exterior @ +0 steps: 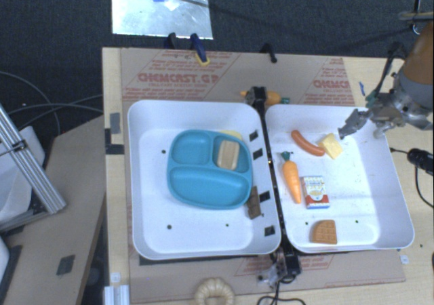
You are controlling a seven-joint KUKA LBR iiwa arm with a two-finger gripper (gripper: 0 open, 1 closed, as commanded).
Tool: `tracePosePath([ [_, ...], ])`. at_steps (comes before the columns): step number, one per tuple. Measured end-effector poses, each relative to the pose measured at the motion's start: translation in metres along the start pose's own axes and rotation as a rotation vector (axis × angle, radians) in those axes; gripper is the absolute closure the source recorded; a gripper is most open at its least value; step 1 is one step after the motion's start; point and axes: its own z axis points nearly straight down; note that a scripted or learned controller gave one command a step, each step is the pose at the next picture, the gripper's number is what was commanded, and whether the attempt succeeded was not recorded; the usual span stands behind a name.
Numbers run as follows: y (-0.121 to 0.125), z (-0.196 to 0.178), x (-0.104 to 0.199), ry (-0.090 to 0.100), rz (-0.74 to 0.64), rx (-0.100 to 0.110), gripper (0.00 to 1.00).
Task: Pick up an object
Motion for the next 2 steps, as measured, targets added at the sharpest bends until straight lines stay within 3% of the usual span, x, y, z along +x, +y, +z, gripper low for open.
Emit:
tracePosePath([
  [1,0.003,-0.008,0.001,-0.003,-0.003,-0.013,0.0],
  [2,0.001,0.035,0.006,-0.002,-0.003,-0.011,0.0],
])
